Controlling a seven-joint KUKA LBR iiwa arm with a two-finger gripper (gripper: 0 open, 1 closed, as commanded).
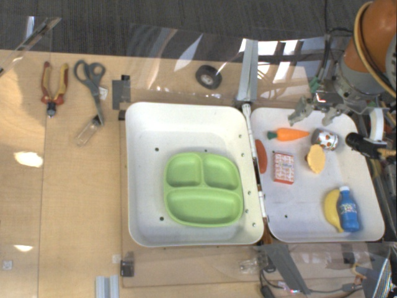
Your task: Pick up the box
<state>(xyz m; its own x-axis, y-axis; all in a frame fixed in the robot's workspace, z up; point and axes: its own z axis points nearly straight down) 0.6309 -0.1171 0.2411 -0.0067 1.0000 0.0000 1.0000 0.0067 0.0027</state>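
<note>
The box (284, 167) is small and flat, with a red and white pattern. It lies in the left part of the right bin (298, 225), just below an orange carrot (289, 135). My gripper (317, 112) hangs over the bin's far edge, above and to the right of the carrot and well apart from the box. Its fingers (302, 113) are spread open with nothing between them.
Around the box lie a red item (262, 156) by the bin's left wall, a yellow piece (316, 159), a small round object (327, 139), a banana (333, 209) and a blue bottle (348, 210). The left bin (142, 166) holds a green divided plate (203, 188). Pliers (52, 87), scissors (92, 79) and a tape roll (209, 76) lie on the bench.
</note>
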